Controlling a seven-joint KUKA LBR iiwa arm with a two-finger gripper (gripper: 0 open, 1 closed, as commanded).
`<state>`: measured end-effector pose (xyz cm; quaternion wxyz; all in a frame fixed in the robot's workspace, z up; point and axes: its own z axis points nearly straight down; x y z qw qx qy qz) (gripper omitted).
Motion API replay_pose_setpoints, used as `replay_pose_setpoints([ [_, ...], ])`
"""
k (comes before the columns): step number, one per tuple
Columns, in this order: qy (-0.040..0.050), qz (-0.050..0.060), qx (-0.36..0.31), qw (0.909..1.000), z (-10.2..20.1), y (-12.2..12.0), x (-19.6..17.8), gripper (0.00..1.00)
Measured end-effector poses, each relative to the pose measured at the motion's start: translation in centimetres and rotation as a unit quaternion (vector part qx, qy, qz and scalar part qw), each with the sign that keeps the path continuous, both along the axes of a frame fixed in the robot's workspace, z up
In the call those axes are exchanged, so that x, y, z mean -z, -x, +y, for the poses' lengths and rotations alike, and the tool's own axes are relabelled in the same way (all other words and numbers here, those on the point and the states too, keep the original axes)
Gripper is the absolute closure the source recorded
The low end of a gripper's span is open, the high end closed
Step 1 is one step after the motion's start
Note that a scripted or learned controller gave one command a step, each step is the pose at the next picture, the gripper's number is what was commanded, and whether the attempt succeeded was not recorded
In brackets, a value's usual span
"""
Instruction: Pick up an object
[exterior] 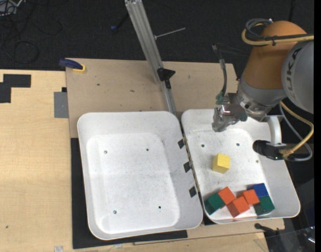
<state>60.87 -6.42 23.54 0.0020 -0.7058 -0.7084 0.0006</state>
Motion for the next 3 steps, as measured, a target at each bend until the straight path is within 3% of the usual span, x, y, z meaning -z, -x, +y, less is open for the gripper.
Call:
replay_pose_setpoints([
  [1, -0.0004, 0.0, 0.0, 1.0, 4.6, 0.8, -0.2, 1.0],
  [3, 0.0, -0.001, 0.0, 1.0, 14.5, -0.1, -0.3, 1.0],
])
